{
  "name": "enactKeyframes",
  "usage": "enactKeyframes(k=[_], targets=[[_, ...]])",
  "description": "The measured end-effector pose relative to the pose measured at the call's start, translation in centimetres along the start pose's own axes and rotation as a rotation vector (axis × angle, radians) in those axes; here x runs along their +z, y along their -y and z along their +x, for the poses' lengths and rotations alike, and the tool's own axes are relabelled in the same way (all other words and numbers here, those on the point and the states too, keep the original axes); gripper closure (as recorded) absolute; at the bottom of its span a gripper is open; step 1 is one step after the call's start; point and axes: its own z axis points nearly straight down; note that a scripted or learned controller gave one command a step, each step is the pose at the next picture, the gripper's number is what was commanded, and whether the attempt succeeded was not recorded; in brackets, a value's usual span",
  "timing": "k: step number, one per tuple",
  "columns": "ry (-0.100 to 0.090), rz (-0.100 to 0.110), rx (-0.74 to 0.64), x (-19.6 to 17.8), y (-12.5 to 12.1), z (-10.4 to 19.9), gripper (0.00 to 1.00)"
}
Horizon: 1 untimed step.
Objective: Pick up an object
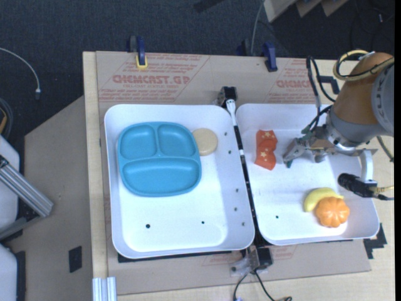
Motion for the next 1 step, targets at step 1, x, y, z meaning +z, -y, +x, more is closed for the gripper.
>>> enactKeyframes(k=[1], targets=[[0.003, -0.009, 0.0, -1.47, -0.22, -0.08, 1.0]])
